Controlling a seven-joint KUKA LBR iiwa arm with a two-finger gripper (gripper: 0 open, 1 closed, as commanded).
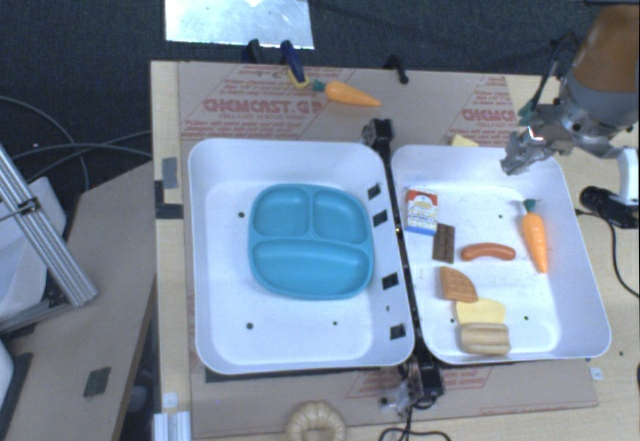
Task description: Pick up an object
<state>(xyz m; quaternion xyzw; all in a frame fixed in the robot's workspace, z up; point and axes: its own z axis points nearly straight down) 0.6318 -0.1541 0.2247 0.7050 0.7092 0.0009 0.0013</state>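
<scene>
The right bin [580, 324] holds several toy foods: a carrot [535, 238] at its right side, a sausage [487, 252], a small red-and-white carton [422, 209], a brown chocolate bar [444, 242], a waffle-like wedge [457, 284], a yellow cheese block [481, 311] and a bread roll [484, 337]. The gripper [522, 155] hangs over the bin's far right corner, above and a little left of the carrot, apart from it. Nothing shows between its tips.
The left bin [215, 229] carries a blue divided plate [310, 239]. A second carrot [348, 94] lies on the cardboard behind the bins. A yellow piece [463, 140] sits at the right bin's back rim. A beige ring [316, 422] lies at the bench front.
</scene>
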